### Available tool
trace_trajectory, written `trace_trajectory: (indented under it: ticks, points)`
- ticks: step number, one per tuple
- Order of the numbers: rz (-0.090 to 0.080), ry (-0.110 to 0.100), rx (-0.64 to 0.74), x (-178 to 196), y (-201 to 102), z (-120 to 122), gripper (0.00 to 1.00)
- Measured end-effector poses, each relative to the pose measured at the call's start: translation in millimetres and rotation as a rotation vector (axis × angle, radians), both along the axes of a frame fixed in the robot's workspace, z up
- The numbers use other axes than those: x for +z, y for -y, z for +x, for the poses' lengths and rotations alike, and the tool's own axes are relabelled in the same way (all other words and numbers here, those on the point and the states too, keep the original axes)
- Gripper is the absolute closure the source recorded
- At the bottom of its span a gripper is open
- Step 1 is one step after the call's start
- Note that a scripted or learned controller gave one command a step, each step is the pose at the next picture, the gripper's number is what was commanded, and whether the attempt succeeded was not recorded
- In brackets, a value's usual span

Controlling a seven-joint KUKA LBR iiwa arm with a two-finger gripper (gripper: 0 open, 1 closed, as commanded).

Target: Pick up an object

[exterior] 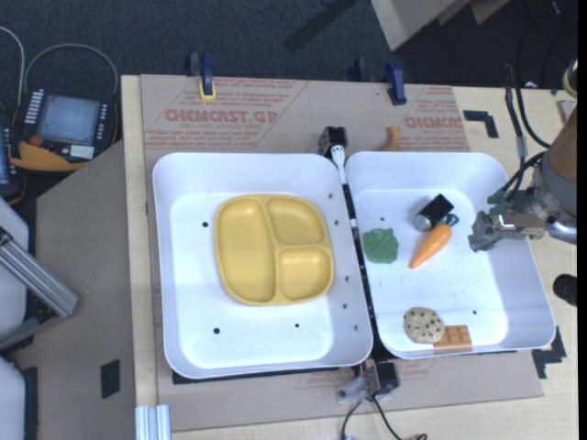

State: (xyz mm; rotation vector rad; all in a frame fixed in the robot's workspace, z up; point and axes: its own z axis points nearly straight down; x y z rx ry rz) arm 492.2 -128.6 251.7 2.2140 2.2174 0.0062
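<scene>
Two shallow white bins sit side by side on a brown cardboard sheet [275, 108] that carries the red printed word "CHEMCAST" and further letters reading roughly "G P" with a smaller line beneath too fine to read; the same print repeats, partly cut off, toward the upper right of the sheet. Two blue clamps [204, 67] grip the sheet's top edge. The left bin [183, 337] holds a yellow divided plate [273, 247] with three compartments, lying flat near the bin's centre. The right bin [486, 291] holds the loose objects: a green leafy piece [380, 245] near its left wall, an orange carrot [431, 244] lying at a slant just right of it, a small black cylinder [434, 211] touching the carrot's upper end, and, in the lower part of the bin, a round speckled cookie [423, 324] with a flat orange cracker [454, 337] just beside it. The gripper [495, 227] reaches in from the right edge of the frame and hangs over the right side of the right bin, apart from the carrot; nothing shows between its fingers, and whether they are spread or closed cannot be told. At the upper left of the frame a handheld control pendant [66, 117] with a dim screen lies on the dark floor, its text unreadable.
</scene>
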Motion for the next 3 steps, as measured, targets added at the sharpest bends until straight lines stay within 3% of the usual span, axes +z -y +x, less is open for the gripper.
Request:
trace_trajectory:
  ticks: [2,3]
  points:
    - [0.006,-0.011,0.005,-23.4,-111.3,0.9,1.00]
    - [0.005,-0.007,0.006,-27.1,-169.3,17.0,1.00]
